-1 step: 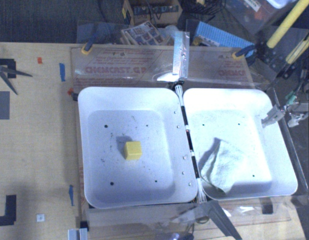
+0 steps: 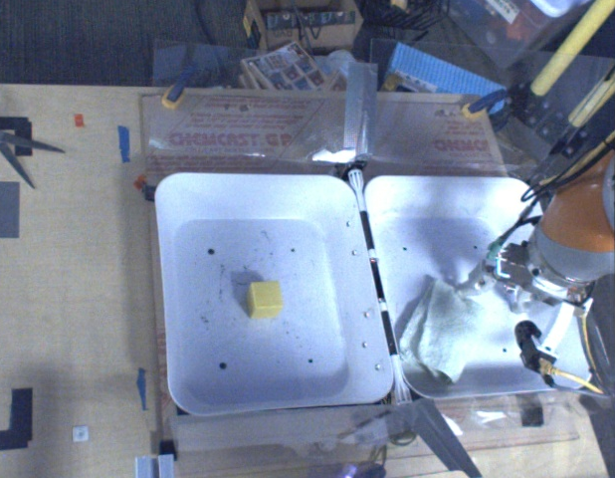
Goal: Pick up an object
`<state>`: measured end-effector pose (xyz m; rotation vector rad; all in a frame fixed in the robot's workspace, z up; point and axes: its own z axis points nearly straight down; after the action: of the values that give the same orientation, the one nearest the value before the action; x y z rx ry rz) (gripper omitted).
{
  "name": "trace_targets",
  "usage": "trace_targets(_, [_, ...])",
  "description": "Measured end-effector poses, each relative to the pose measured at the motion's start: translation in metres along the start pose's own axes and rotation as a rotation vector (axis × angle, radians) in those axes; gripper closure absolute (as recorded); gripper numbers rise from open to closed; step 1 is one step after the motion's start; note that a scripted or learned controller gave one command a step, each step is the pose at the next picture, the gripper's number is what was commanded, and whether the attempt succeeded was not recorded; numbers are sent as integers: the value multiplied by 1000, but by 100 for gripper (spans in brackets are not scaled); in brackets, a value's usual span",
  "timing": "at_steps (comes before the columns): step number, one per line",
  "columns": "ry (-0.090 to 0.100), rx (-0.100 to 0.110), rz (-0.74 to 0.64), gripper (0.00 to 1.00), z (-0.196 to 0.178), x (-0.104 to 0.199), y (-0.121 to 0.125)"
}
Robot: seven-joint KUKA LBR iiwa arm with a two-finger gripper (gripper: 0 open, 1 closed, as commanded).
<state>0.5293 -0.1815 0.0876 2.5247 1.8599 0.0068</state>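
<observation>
A small yellow cube (image 2: 266,299) lies near the middle of the left bin (image 2: 188,217). A crumpled pale grey-green cloth (image 2: 435,333) lies in the right bin (image 2: 427,207), against its front left corner. The arm comes in from the right, its orange band (image 2: 581,222) above the wrist. My gripper (image 2: 481,275) hangs low over the right bin, just above the cloth's upper right edge. Whether it touches the cloth is unclear.
The two white bins sit side by side, divided by a ridge (image 2: 372,267). A transparent plastic sheet (image 2: 327,132) lies behind them. The wooden bench (image 2: 69,267) extends to the left, with black brackets and blue tape marks. Cables hang beside the wrist (image 2: 534,347).
</observation>
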Motion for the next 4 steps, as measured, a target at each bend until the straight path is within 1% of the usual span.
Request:
trace_targets(1, [1, -2, 3, 100, -8, -1, 2])
trace_targets(2, [-3, 11, 299, 100, -25, 44, 37])
trace_targets(3, [-6, 15, 296, 100, -32, 45, 37])
trace_targets(4, [0, -7, 761, 100, -3, 87, -11])
